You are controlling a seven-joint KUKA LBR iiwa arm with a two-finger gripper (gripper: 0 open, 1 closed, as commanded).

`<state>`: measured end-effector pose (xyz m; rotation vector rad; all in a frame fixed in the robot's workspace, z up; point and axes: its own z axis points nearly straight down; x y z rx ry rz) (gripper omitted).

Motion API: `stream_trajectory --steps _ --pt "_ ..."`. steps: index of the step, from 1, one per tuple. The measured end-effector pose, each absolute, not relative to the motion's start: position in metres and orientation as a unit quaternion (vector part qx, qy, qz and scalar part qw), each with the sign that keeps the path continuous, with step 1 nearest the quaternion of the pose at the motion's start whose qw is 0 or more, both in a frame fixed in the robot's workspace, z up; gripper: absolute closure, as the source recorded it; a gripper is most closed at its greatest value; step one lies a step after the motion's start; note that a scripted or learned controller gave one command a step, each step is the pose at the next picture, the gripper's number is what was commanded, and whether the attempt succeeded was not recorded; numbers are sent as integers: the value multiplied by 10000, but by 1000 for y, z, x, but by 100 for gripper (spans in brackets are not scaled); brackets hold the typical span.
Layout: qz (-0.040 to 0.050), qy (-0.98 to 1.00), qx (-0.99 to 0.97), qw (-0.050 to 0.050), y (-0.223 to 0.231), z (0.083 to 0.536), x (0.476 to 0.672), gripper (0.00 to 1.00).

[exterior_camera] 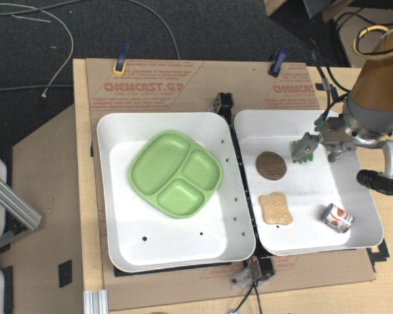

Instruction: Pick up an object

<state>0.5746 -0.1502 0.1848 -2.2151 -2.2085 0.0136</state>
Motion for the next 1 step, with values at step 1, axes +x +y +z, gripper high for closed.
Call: stream_trajectory --steps 1 --pt "0 -7072 -7070 8 -150 193 578 0"
